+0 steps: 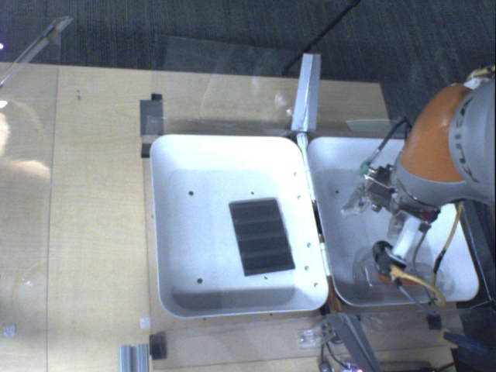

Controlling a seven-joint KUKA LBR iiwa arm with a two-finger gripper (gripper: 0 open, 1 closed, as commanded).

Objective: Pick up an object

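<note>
Arm (446, 142): over right edge of right bin (339, 160), wrist bent down.
Gripper (363, 194): near bin's middle; state not clear.

Grey arm (480, 126); broad, rounded orange band (432, 144) above a silvery wrist (385, 186) with thin dark cables.

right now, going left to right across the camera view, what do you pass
bench → left bin → black ribbed slab lying in that bin → metal post between the bins → right bin → orange band on the arm
</note>
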